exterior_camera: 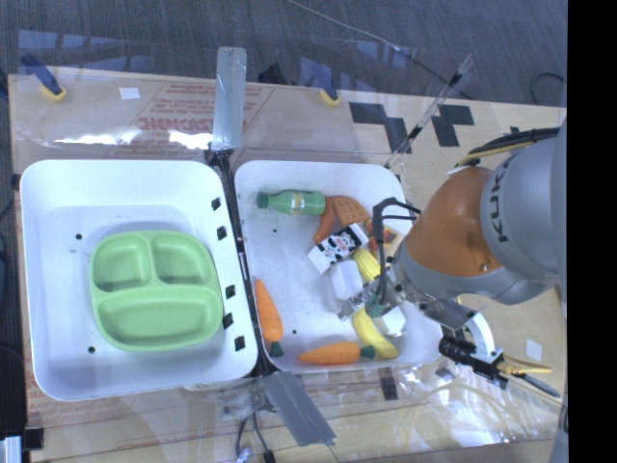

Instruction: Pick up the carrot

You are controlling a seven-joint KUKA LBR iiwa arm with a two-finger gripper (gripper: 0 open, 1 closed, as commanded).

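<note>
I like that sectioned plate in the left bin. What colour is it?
Light green: the sectioned plastic plate shows best in the camera view, lying in the left white bin.

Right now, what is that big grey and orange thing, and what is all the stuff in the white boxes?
That big thing is a robot arm. It reaches in from the right, and the camera looks down on it from above the bench. At its tip is a pincer for picking things up; I can't tell if it holds anything. It sits low in the right bin, among toy food: a green bottle, a banana, a small corn cob, and two carrots. One carrot lies by the bin's left wall, another carrot along the front wall. The left bin holds a green divided plate.
</note>
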